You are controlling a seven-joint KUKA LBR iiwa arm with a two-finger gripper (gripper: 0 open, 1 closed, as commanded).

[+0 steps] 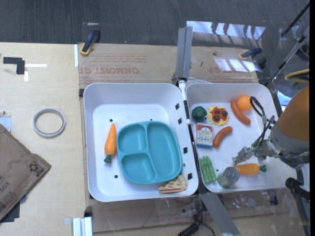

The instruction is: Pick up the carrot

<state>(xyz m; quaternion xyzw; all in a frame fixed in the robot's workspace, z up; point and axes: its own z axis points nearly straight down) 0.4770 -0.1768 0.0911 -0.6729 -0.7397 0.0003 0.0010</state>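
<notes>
Two carrots are in view. One orange carrot (pixel 110 139) lies in the left bin (pixel 93 132), beside the left edge of the teal plate, with its green top pointing toward the front. A second, smaller carrot (pixel 247 169) lies near the front of the right bin (pixel 275 183), green top pointing right. My gripper (pixel 246 154) hangs low over the right bin, just behind and above this second carrot. Nothing shows held in it. The arm with its orange band (pixel 299 116) comes in from the right.
A teal divided plate (pixel 147 152) and a toast slice (pixel 172 185) share the left bin. The right bin holds broccoli (pixel 199 113), a mini pizza (pixel 218 115), an orange (pixel 243 103), two sausages, a small box (pixel 204 135), green beans (pixel 207 169) and a can (pixel 227 177) next to the carrot.
</notes>
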